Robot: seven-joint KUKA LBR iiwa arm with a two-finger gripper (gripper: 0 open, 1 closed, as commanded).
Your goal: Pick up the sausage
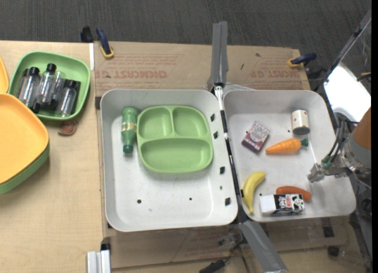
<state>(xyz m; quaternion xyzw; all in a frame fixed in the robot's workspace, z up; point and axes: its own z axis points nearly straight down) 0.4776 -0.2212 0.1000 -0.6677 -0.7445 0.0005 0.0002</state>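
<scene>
A: Sausage (293,191) first. Where does it lie?

B: Lower right of the frame, in the right bin (269,105), near that bin's lower edge. It is reddish and lies flat, touching the top edge of a small black-and-white carton (283,204).

A: And the gripper (319,173)?

B: At the right side of the frame, low over the right bin's right-hand part, just up and right of the sausage and apart from it. Whether the pincer is released or clenched, I cannot tell; it is too small and blurred. Nothing shows between it.

A: What else sits in that bin?

B: A banana (253,188) left of the carton, a carrot (286,146) in the middle, a purple packet (256,136) to the carrot's left, and a small can (300,122) toward the upper right.

A: The left bin (165,207)?

B: A green divided plate (175,139) in its upper half, with a green bottle (128,129) just beside the plate's left edge.

A: Outside the bins?

B: At the upper left of the frame, a green tray (80,74) holding dark bottles (49,90); below it, stacked orange plates (20,142) at the left edge.
</scene>
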